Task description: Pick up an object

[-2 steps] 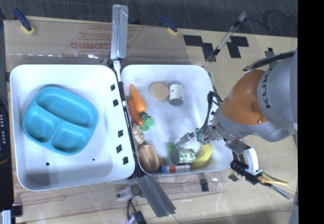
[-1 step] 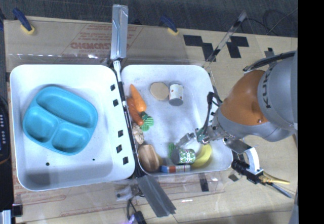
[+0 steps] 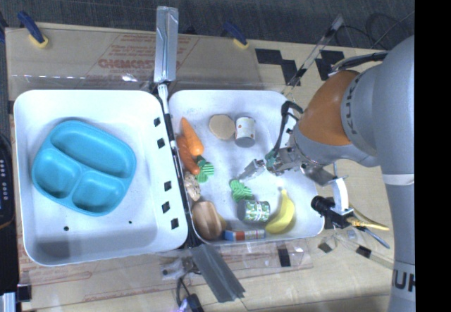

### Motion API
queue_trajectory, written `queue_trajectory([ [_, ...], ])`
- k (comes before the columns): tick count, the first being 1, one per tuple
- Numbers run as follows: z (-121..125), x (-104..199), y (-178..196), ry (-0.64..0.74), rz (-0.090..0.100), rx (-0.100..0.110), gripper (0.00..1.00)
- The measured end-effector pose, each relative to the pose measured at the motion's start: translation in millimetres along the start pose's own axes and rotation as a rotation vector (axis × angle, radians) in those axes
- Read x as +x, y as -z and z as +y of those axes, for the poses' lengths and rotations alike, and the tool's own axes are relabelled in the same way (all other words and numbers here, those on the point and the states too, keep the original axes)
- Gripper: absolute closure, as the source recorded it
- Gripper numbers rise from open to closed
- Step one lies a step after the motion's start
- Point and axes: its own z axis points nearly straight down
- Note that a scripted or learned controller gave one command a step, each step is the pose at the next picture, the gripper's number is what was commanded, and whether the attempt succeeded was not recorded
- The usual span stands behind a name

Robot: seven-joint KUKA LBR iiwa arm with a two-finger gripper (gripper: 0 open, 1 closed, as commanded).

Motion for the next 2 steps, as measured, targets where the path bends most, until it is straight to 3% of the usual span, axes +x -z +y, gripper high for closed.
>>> queue_trajectory([
  [1,-45,31,0,0.065,0.002,0.002,0.0],
  [2,-42,49,80,-0.115,0.0,0.0,0.0],
])
